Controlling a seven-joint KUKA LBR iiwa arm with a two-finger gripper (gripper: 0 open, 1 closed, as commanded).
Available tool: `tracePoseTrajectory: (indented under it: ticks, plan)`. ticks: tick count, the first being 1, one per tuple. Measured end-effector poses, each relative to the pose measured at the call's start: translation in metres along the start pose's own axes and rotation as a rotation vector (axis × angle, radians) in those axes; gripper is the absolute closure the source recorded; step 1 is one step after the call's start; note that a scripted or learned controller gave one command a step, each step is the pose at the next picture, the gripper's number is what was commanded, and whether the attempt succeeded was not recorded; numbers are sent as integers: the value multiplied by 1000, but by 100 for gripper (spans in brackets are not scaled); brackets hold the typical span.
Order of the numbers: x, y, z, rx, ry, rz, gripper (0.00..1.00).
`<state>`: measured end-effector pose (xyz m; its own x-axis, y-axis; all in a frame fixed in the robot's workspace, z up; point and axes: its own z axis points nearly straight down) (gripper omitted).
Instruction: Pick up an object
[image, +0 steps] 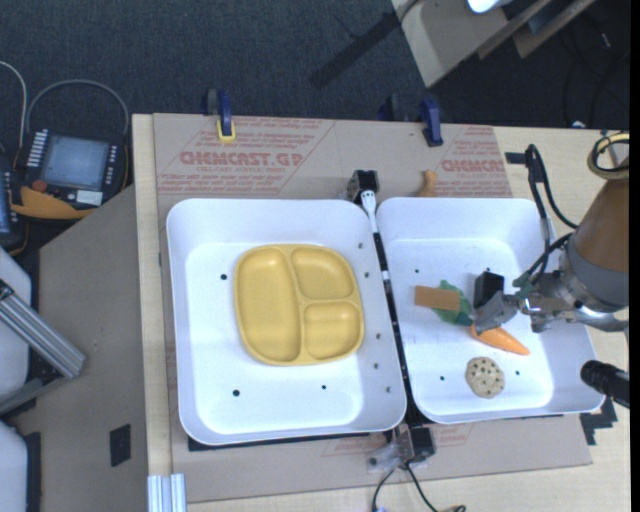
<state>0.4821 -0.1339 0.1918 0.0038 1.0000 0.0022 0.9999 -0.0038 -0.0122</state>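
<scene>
dark blue-grey carpet (200, 50) fills the upper frame. the cardboard-topped table (160, 300) sits centre. a handheld screen unit (72, 165) lies upper left.

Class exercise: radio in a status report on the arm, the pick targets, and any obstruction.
Gripper low in right bin, amid carrot and brown block. Nothing seen held. Cookie lies apart. Yellow tray in left bin.

The yellow three-compartment plastic plate (298, 303) looks smooth and faintly glossy – like the two white plastic bins (190, 300) (printed brown cardboard (160, 200) beneath looks matt).
</scene>
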Motion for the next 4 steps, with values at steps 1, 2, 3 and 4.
tracePoseTrajectory:
  ticks: [1, 2, 3, 4]
  plan:
    - [0, 3, -5, -12, -2, -4, 0]
    - [-5, 3, 57, -5, 0, -3, 0]
    - [-5, 3, 110, -7, 0, -2, 0]
    - [-5, 4, 97, -13, -3, -3, 100]
